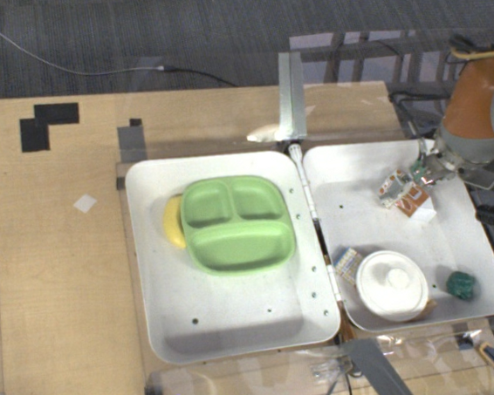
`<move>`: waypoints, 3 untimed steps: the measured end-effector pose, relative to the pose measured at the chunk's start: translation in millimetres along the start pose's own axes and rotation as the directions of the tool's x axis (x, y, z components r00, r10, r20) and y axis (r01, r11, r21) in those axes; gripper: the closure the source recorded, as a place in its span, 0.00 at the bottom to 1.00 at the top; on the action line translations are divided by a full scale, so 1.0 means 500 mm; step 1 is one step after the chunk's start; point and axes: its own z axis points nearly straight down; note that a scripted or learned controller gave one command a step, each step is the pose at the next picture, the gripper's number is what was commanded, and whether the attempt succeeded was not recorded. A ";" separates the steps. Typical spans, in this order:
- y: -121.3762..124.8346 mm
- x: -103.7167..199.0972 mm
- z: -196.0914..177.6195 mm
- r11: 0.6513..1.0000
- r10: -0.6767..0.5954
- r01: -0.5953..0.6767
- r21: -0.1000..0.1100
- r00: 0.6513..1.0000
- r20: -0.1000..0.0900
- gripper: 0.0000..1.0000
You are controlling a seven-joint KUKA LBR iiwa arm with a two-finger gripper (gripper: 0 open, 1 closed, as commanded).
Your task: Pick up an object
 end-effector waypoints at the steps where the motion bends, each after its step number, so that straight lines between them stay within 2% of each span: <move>1: 0.008 -0.002 -0.032 1.000 -0.005 0.005 -0.010 1.000 0.007 1.00; 2: 0.113 0.102 -0.232 0.993 -0.117 0.117 -0.003 0.993 0.000 1.00; 3: 0.110 0.135 -0.212 0.934 -0.357 0.357 -0.001 0.934 -0.001 1.00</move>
